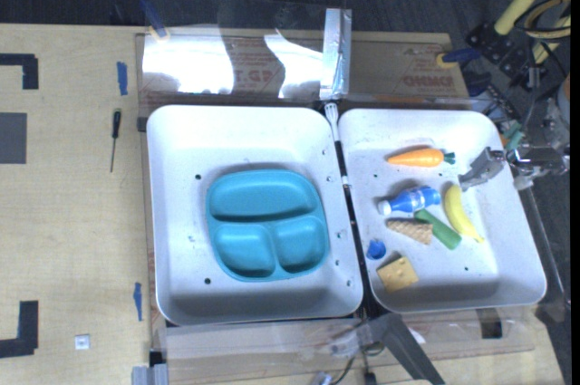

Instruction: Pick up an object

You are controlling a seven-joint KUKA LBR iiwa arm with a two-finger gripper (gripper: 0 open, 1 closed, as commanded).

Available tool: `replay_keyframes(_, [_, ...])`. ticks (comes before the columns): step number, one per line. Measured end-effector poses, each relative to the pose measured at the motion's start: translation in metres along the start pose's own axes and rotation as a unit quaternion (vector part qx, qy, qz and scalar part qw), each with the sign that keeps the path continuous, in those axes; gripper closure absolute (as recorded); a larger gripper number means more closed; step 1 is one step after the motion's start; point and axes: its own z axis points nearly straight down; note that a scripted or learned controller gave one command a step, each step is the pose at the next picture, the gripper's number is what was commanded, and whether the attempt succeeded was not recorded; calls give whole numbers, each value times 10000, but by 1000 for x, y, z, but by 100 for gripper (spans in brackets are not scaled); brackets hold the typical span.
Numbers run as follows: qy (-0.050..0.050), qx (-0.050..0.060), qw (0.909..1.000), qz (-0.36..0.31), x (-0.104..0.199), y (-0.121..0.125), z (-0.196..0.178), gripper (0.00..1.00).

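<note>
While the toy food lies untouched in the right-hand bin (517, 279), the pickup looks barely begun: the gripper (482, 168) hangs at the right of the frame, over the bin's upper right part, with nothing seen between its fingers. Whether those fingers are open or closed cannot be told, since the metal parts are small and blurred against the white bin.

Every candidate rests on the bin floor. An orange carrot (417, 158) lies on its side toward the upper middle, just left of the gripper. Below it a blue and white bottle (410, 201) lies tilted, and a yellow banana (460, 213) lies lengthwise to its right, nearest beneath the gripper. A green piece (444, 233) and a tan wafer cone (410, 231) sit close together under the bottle. A small blue item (377, 249) and a tan block (396, 273) lie toward the lower left corner.

The left bin (172, 139) holds a blue divided tray (266, 222). By this showing, descent, grasp and lift all remain to be done.
</note>
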Motion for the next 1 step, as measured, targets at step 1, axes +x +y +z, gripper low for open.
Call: replay_keyframes(1, [-25,-63,9994,-349,-39,-28,-138,0])
